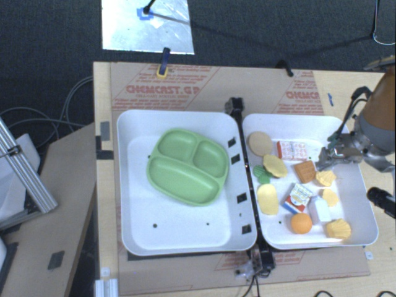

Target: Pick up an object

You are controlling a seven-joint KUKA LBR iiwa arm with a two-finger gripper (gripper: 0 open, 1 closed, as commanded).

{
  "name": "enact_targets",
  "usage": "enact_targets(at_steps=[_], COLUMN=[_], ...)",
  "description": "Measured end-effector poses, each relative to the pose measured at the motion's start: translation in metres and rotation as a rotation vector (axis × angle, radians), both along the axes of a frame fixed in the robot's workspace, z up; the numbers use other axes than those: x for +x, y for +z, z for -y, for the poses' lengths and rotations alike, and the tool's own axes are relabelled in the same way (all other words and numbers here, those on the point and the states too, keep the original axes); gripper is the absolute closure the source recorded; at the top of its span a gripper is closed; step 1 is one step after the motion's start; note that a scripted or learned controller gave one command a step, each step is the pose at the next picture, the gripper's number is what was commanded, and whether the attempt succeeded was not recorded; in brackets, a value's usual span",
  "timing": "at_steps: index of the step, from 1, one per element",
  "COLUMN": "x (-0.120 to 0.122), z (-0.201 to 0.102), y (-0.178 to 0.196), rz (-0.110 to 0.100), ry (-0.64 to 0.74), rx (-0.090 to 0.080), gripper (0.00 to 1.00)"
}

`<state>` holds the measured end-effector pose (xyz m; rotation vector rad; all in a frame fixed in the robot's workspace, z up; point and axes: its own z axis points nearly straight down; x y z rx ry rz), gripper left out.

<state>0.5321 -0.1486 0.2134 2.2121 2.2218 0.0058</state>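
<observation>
Lying near the right bin's (371, 218) right edge, a yellow toy food piece (325, 178) sits just below the gripper (328, 156); its state I cannot tell. An orange (301, 223) rests near the front edge. A green divided plate (188, 166) occupies the left bin (133, 184).

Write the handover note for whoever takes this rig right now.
Gripper: low over the right bin, beside the brown cracker and a small yellow piece; nothing visibly between its fingers.
Right bin also holds the orange ball, a red-and-white packet and other toy foods.
Left bin: green divided plate.
Done: nothing lifted yet.
Left: grasp and raise one object.
</observation>
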Motion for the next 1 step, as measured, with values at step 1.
enact_targets(at_steps=[1], x=[0.0012], z=[0.0], y=[0.0117], rz=[-0.003], ry=[0.001], rx=[0.001], gripper=[1.0])
